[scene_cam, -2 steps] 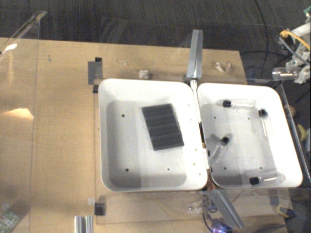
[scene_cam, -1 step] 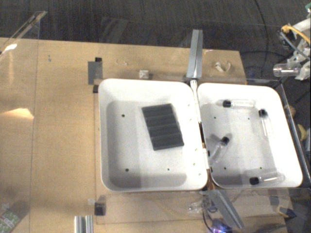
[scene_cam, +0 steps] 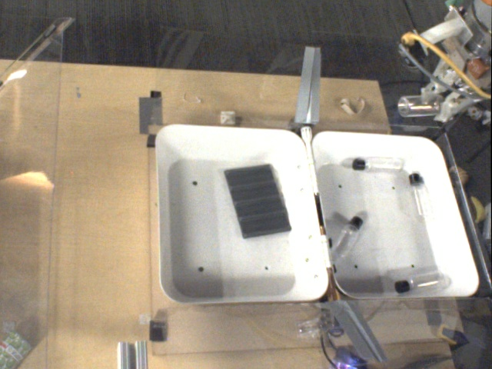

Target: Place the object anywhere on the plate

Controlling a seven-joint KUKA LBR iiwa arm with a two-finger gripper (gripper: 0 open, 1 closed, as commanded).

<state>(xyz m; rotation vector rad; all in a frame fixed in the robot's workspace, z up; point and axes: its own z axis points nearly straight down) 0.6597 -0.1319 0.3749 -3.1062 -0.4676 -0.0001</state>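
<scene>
A dark grey ridged plate point(scene_cam: 257, 201) lies flat, slightly turned, in the middle of the left bin point(scene_cam: 173, 229). Several clear tubes with black caps lie in the right bin point(scene_cam: 457, 229): one at the back point(scene_cam: 377, 162), one along the right side point(scene_cam: 418, 194), one near the left wall point(scene_cam: 346, 234), one at the front point(scene_cam: 419, 284). The gripper point(scene_cam: 430, 103) hangs at the top right, beyond the back edge of the right bin and over the bench edge. A pale cylindrical piece point(scene_cam: 415, 107) shows at its tip; I cannot make out whether that is a tube.
A grey metal bar point(scene_cam: 310, 83) runs back from the seam between the bins. A small block point(scene_cam: 227, 118) and black brackets point(scene_cam: 152, 111) sit behind the left bin. Cables and arm hardware point(scene_cam: 453, 52) crowd the top right corner. A clear panel point(scene_cam: 31, 206) covers the bench's left side.
</scene>
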